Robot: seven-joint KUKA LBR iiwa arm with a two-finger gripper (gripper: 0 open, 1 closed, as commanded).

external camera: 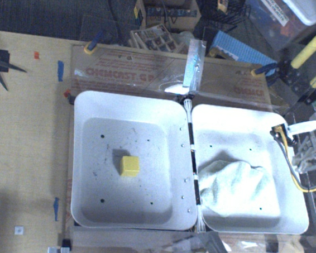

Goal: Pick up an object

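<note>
Gripper (pixel 305 145): at 3 o'clock, over right bin's outer rim; grip state cannot be told.
Left bin (pixel 91 116): at 9 o'clock.
Right bin (pixel 225 127): touching it.
White cloth (pixel 233 184): crumpled, right bin, 5 o'clock.
Yellow block (pixel 130 166): left bin, centre.

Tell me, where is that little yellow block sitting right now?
The yellow block lies on the floor of the left bin, near its middle, well apart from the white cloth in the right bin.

Bright, soft overhead light; mild glare, slight blur.
</note>
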